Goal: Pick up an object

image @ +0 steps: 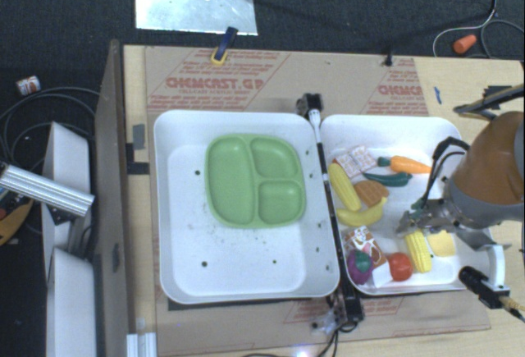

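Down at the lower right, the grey two-finger gripper (416, 221) hovers over the right white bin (385, 127), just above a yellow toy corn cob (419, 250). Jaw state: cannot tell. Nothing lifted yet; the grasp remains ahead.

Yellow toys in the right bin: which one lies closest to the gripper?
The corn cob, just below the gripper. The banana and the long yellow piece lie farther left, near the bin divider.
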